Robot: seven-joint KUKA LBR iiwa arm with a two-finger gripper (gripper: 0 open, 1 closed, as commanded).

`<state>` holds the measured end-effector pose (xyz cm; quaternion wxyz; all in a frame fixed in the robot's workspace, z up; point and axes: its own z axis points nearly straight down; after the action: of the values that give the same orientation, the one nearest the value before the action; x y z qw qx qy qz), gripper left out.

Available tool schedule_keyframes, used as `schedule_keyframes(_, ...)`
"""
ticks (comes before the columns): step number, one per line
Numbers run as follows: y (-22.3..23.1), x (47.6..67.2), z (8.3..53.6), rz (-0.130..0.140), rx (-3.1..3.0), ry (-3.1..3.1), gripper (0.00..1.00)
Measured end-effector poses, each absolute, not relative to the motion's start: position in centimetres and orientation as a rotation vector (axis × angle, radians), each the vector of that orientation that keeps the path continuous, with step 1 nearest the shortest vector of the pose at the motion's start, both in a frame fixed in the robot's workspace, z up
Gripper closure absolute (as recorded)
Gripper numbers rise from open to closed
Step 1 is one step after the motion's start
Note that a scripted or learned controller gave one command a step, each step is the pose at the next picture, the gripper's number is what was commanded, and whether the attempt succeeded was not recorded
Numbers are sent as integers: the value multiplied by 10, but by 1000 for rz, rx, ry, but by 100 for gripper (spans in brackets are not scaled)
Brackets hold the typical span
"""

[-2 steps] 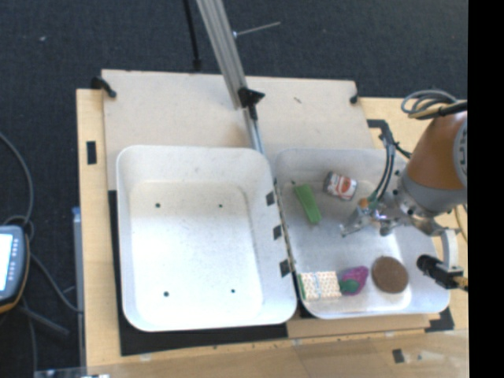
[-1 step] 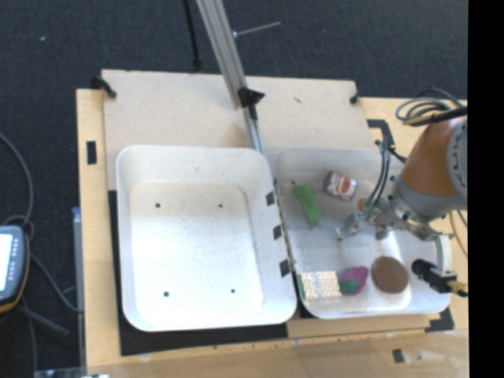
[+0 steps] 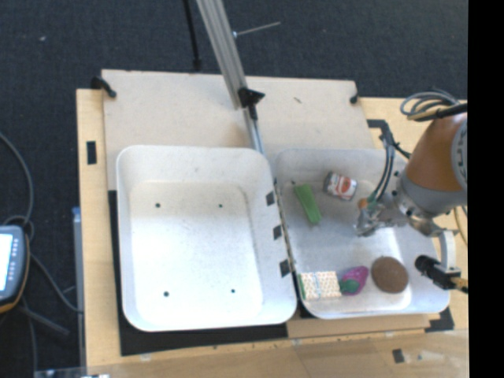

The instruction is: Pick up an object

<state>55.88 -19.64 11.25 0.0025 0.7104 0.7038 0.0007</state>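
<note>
Right bin (image 3: 315,305): gripper (image 3: 367,225) over bare centre.

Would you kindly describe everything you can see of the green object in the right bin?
The green object is a slim, elongated bar, plain bright green with a matte, plastic-like look. It lies flat on the floor of the right bin, in its upper left part, slanted so that its upper end points toward the bin's back left corner. Nothing touches it: the small red-and-white can sits apart to its right, and the gripper is farther right.
</note>
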Motion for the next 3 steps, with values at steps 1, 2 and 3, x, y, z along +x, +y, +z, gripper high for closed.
schedule_keyframes(1,-199,557,156,4,2226,2209,100)
schedule_keyframes(2,-206,565,218,6,2213,2217,100)
schedule_keyframes(3,-208,566,273,5,2212,2220,100)
